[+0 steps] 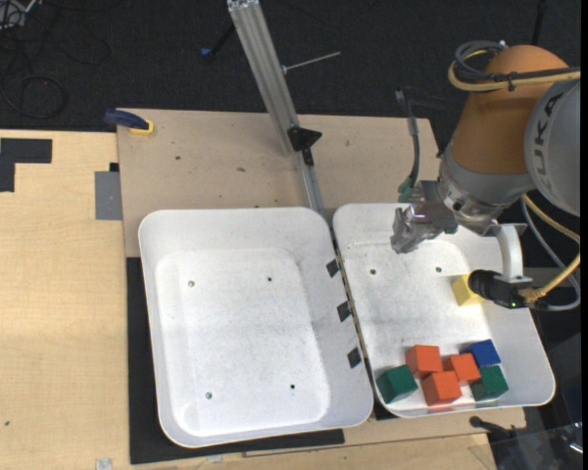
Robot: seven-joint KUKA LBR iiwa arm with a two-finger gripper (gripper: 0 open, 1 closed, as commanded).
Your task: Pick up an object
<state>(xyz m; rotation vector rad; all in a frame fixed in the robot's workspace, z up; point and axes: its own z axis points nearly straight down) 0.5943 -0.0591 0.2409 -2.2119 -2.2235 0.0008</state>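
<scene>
From the camera view I take the right bin point(446, 292) as my landmark. The arm point(505, 125) comes in from the right, its orange band sitting above the bin's far right corner, and the end effector point(408, 235) hangs over the far part of the bin floor, toward the bin's left wall. I cannot tell from here whether it is apart or together, and I see nothing in its grasp.

The things to pick all lie in that same bin. A yellow block point(464, 291) sits alone toward the bin's right wall, about midway along it, partly behind a black fitting with cable. In the bin's near right corner I count a tight cluster: three orange blocks point(441, 372) in the middle, touching one another, a green block point(398, 383) at the cluster's left end, a blue block point(485, 352) on the far right of the cluster, and a second green block point(490, 384) just nearer than the blue one. The end effector is well apart from the cluster.

The left bin point(240, 326) lies against the right bin's left wall, joined by black clips point(341, 310). Both rest on the surface point(206, 160).
</scene>
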